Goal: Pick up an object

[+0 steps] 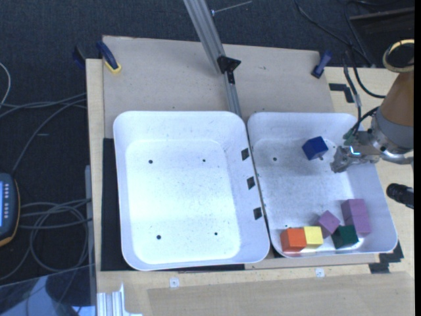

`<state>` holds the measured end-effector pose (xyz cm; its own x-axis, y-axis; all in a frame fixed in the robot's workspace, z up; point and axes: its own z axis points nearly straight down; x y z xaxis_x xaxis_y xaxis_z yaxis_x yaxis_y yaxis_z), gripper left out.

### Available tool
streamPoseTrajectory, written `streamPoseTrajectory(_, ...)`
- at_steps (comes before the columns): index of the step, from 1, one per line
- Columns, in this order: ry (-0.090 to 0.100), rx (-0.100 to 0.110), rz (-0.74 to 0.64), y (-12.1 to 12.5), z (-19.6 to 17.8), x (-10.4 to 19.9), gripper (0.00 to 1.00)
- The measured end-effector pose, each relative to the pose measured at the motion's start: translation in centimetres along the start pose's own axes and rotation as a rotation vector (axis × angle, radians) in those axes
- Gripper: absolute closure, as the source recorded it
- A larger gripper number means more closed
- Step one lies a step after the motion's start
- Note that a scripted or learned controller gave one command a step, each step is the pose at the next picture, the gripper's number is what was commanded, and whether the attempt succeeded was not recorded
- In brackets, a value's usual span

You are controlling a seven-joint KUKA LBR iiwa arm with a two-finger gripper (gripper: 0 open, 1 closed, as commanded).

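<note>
Dark carpet surrounds the bench, where in the right bin (368,196) a blue block (315,147), likely light, rigid and best pinched across flat sides, sits at the far end just left of the gripper (343,160), whose opening I cannot tell.

Even bright light, soft shadows, slightly grainy

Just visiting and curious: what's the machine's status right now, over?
Hand low in right bin, nothing seen in it. Blue block just beside it. Other blocks clustered at near edge, none blocking.
</note>
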<state>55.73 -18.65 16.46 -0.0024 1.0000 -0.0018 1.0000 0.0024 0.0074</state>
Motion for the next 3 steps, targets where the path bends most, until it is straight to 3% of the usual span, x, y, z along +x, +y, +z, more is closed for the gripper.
streamPoseTrajectory(1,-0.001,-0.001,0.000,0.2,-5.5,0.0,1.00)
streamPoseTrajectory(3,0.004,0.004,-0.006,3.3,-7.9,10.0,1.00)
